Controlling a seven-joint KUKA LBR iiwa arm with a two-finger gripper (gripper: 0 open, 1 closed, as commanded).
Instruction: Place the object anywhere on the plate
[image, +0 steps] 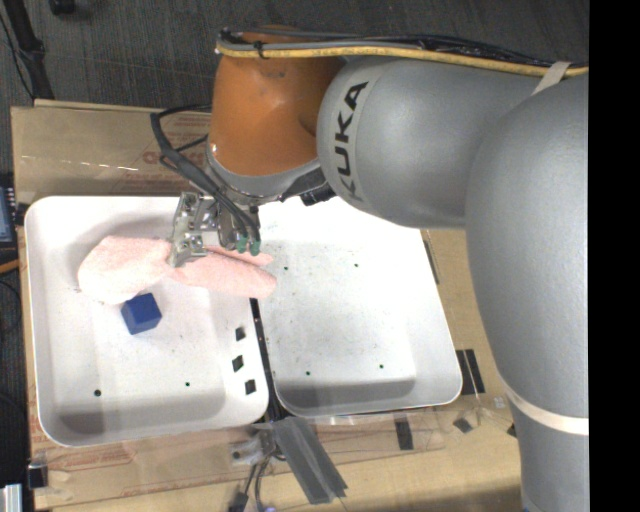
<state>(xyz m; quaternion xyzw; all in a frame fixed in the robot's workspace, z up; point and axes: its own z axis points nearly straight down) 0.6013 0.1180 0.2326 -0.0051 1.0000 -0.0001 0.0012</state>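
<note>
Here, reading from the left, the left bin (45, 330) holds all the task's things. A pale pink plate (120, 265) lies flat across its upper half, stretching toward the divide between the bins. The blue cube (142, 313) sits at the plate's lower edge, touching or just overlapping the rim; whether it rests on the plate or on the bin floor beside it cannot be told from this slant. The gripper (215, 238) hangs over the right part of the plate, well apart from the cube. Its two fingers (186, 236) stand spread, with nothing between them but the plate below — released, not grasping. The right bin (350, 330) shows only dark specks on its floor. Judged from this layout, the task is either at its start or at a doubtful finish: the cube is out of the gripper, and a clear placement on the plate is not yet shown. If it is off the plate, pick, carry and release all remain. Legible writing is limited to one mark — "KUKA", in black capitals on the grey arm (420, 140), beside the orange band (265, 100). Faint print on the cardboard (90, 150) behind the bins is too dim to read.
</note>
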